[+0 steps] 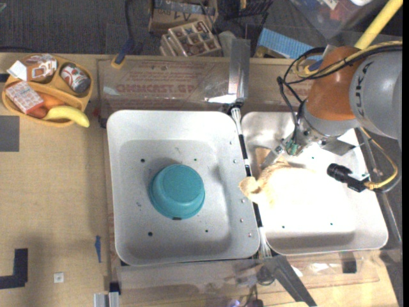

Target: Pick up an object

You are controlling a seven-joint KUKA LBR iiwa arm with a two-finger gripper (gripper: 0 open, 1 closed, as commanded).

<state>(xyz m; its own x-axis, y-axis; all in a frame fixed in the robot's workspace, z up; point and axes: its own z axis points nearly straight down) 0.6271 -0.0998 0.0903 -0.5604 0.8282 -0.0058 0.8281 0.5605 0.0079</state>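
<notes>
We find the two-finger gripper (285, 153) low in the right white bin (332, 229), near its upper-left corner. We cannot tell how its tips are set, because the wrist hides them. Just below and to the left lies a crumpled tan cloth (263, 180), draped over the wall between the bins, its long axis running from the gripper down-left toward that wall. It seems to touch the tool, but we see no grasp. Farther left, a teal upturned plastic bowl (178, 190) sits mid left white bin (128, 139), well apart.
</notes>
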